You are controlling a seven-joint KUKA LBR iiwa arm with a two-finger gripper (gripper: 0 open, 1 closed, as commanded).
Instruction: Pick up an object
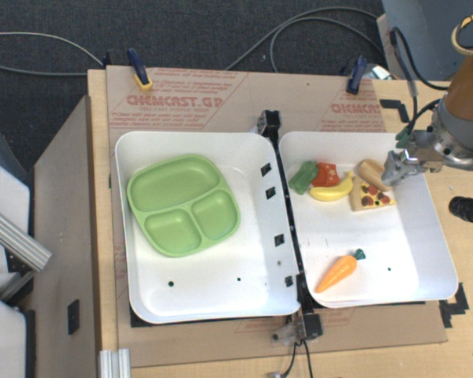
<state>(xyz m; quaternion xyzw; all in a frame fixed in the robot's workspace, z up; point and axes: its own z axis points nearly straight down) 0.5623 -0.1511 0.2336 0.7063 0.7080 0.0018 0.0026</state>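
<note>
The right bin (426,274) has bare floor across its middle and near right, with a toy carrot (337,272) lying apart near the front-left corner. The toys cluster along its far side: green piece (303,177), red piece (326,172), banana (332,191), pizza slice (371,197) and tan bread piece (369,171). The gripper (397,168) sits over the bread's right end; whether it is released or clenched cannot be told.
</note>
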